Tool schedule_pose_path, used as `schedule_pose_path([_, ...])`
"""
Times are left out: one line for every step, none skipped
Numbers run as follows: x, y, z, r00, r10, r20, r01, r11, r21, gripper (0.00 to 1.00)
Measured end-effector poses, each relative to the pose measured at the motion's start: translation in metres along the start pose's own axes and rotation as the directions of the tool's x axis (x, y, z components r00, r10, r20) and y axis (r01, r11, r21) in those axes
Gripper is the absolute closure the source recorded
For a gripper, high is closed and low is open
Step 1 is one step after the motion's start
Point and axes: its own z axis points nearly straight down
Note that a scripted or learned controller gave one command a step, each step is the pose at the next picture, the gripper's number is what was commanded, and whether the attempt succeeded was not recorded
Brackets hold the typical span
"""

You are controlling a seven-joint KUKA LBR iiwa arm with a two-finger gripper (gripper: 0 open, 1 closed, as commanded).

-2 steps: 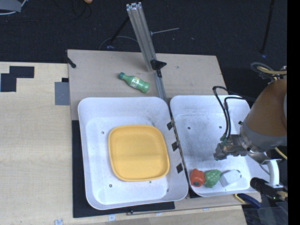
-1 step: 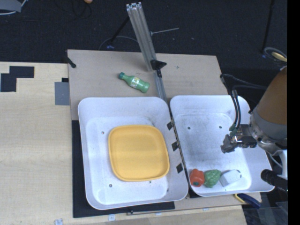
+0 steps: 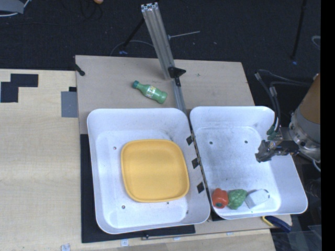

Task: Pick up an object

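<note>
The tool (image 3: 263, 155) hangs over the right edge of the right bin (image 3: 230, 120); whether it is released or clenched cannot be told from this view, and nothing shows in its grip. The nearest things to pick lie toward the camera from it, in a row along that bin's near wall: a white block (image 3: 257, 197) closest, a green piece (image 3: 236, 198) touching it, a red piece (image 3: 220, 197) farthest. The row runs across the tool's reach.
</note>
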Motion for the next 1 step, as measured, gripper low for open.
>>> schedule_pose_path([0.0477,0.0241,-0.0002,1.000,-0.004,-0.001,0.004,1.000,0.005,1.00])
